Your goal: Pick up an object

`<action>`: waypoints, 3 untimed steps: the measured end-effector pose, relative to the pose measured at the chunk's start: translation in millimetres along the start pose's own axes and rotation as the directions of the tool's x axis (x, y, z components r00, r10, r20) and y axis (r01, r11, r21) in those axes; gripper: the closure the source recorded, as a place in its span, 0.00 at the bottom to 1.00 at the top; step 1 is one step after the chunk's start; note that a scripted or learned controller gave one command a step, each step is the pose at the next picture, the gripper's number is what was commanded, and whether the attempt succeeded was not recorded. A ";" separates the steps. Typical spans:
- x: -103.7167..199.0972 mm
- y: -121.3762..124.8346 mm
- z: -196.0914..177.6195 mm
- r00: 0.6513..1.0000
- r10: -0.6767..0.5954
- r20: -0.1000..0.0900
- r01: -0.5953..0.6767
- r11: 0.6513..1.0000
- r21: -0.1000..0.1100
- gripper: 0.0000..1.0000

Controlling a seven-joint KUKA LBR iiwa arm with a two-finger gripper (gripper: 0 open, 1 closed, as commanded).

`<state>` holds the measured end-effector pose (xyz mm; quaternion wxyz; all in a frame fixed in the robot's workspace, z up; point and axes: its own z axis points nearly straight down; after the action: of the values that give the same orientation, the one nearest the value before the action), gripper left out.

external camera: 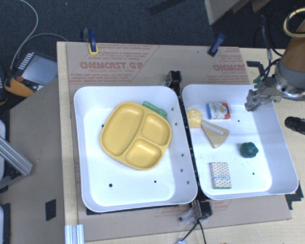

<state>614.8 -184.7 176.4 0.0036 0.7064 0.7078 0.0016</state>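
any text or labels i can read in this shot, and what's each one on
"CHEMCAST GP": red print on the brown board behind the left bin, repeated at the far right, partly legible.
Small packet in the right bin: printing too blurred to read.
Patterned box: too small to read.

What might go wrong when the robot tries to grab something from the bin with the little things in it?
The end effector hovers near the right bin's far wall, so it may bump the rim. The small carton lies close to the yellow brush; both might get nudged. The round green object could roll away.
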 end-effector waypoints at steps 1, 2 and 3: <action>-0.5 2.0 -45.9 1.000 0.001 0.000 -0.001 1.000 0.000 1.00; 51.6 -10.8 -57.7 1.000 -0.003 -0.004 0.003 1.000 0.006 1.00; 107.4 -21.6 -46.8 1.000 -0.004 -0.006 0.004 1.000 0.010 1.00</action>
<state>592.7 -77.2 222.8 -0.0021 0.7051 0.7091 0.0002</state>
